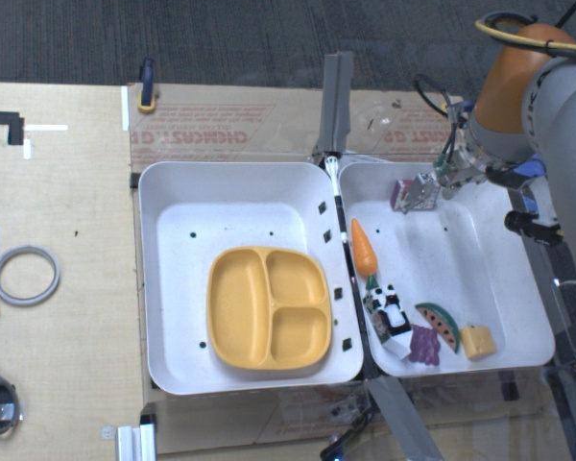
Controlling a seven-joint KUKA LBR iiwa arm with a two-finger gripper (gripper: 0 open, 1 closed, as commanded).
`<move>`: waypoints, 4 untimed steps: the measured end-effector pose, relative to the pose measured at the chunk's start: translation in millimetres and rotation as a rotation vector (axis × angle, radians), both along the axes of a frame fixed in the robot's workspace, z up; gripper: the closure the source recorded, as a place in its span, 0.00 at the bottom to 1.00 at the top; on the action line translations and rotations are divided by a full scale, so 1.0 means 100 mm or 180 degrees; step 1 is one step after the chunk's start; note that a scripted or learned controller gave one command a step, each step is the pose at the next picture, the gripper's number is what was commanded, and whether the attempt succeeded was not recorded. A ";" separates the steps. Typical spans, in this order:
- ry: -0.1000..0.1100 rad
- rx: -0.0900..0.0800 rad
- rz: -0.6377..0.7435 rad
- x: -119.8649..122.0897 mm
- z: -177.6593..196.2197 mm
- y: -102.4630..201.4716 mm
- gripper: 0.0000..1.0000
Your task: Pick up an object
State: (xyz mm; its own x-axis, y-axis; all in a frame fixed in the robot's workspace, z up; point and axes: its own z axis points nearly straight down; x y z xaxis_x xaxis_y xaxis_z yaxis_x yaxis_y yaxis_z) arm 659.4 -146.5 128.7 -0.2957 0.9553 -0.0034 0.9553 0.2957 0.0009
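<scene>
Jaws (420, 196) low over right bin (504, 257)

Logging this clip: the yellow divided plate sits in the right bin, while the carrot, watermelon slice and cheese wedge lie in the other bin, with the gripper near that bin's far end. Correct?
Not quite. The camera view shows the yellow divided plate in the left bin, not the right. The carrot, watermelon slice and cheese wedge lie in the right bin, with the gripper near its far end.

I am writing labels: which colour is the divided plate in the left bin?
The plate is yellow, plain, seen clearly in the camera view.
</scene>
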 end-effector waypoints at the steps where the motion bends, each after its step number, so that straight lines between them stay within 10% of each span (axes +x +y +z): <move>1: 0.0006 0.0004 -0.1368 -0.01 -0.36 0.46 0.00; 3: 0.0008 0.0000 -0.5252 -0.19 -0.38 0.27 0.00; 4: 0.0011 0.0001 -0.5263 -1.00 -0.38 -0.02 0.00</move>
